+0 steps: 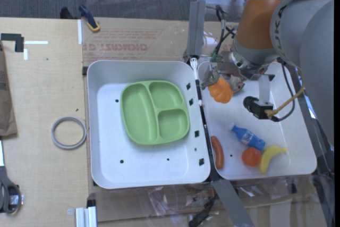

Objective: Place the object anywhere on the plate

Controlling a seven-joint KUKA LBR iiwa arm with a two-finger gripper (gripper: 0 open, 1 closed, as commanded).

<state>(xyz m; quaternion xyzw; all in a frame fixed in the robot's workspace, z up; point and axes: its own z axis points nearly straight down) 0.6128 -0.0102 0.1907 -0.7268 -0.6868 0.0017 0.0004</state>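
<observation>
A green three-compartment plate (155, 112) lies in the left white bin (101, 162). My gripper (217, 80) hangs over the upper left part of the right bin (297, 165), close to the wall between the two bins. Its fingers are shut on an orange rounded object (221, 92), which sticks out below them toward the bin floor. The upper part of that object is covered by the gripper. The plate sits to the left of the gripper, across the dividing wall, with nothing on it.
The right bin also holds a blue bottle (248, 137), a red-orange ball (252, 157), a yellow banana (271, 157) and a red sausage (217, 151). A grey ring (69, 132) lies on the bench left of the bins. A black cable part (258, 107) hangs beside the gripper.
</observation>
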